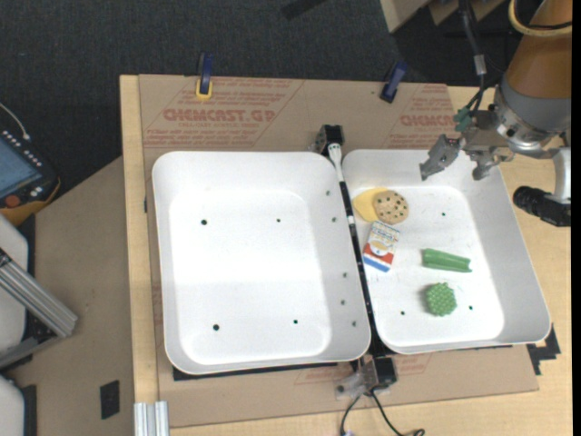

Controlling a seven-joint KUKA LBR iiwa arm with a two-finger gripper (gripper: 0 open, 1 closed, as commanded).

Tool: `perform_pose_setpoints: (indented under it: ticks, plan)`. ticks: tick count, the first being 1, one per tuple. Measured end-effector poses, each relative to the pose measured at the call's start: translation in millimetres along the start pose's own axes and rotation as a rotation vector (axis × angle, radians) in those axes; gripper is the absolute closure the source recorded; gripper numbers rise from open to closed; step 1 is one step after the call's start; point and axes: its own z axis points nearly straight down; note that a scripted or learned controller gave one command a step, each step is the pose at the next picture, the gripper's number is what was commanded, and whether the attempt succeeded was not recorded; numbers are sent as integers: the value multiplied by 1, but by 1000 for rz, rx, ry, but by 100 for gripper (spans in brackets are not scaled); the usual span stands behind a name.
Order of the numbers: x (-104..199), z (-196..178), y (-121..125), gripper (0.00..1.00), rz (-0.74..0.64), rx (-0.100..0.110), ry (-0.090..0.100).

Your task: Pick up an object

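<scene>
We see five candidate objects, all in the right bin [508, 243]: a round cookie [391, 206] with dark chips near the bin's back left, overlapping a yellow piece [364, 205] on its left side; a small white carton [381, 246] with red and blue print just in front of them, close to the bin's left wall; a green pod-shaped item [446, 261] near the bin's middle; and a bumpy green ball [440, 299] in front of that, toward the front edge. The gripper [459, 163] hangs over the bin's back edge, well apart from all of them, fingers spread wide with nothing between them. The grey arm [536, 80] with its orange band comes in from the right. The left bin [245, 252] sits beside it, walls touching. Both bins rest on a brown board [272, 107] on the counter [100, 207], with a blue clamp [204, 75] at the board's back edge.
</scene>
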Motion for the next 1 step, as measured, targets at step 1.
perform_pose_setpoints:
  ticks: [1]
  plan:
    - [-25, 22, -74, 0, 6, 7, 1]
